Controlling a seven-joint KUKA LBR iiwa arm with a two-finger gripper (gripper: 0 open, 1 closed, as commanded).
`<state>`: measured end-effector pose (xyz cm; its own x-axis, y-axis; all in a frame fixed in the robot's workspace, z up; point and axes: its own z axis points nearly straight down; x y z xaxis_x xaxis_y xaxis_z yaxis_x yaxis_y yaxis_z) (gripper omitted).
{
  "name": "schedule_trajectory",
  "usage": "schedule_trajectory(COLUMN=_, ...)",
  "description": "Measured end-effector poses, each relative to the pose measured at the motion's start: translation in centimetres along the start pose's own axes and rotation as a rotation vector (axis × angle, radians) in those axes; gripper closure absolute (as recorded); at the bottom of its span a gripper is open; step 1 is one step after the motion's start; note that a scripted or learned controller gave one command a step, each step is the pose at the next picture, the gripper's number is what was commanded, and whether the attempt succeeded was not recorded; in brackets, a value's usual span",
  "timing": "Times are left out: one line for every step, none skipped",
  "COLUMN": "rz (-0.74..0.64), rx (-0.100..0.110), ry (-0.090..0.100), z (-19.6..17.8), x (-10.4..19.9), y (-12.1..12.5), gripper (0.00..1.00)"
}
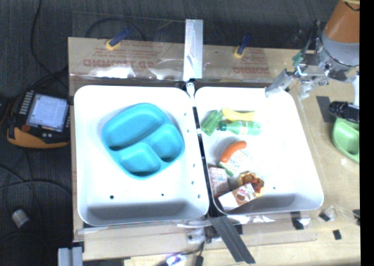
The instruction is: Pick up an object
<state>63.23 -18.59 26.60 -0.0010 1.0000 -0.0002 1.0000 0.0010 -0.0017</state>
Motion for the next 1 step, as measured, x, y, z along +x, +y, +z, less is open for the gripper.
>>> schedule_trajectory(rz=-0.183, rx=0.000, ry=-0.002, z=9.83, x=1.29, y=0.55, gripper=0.00)
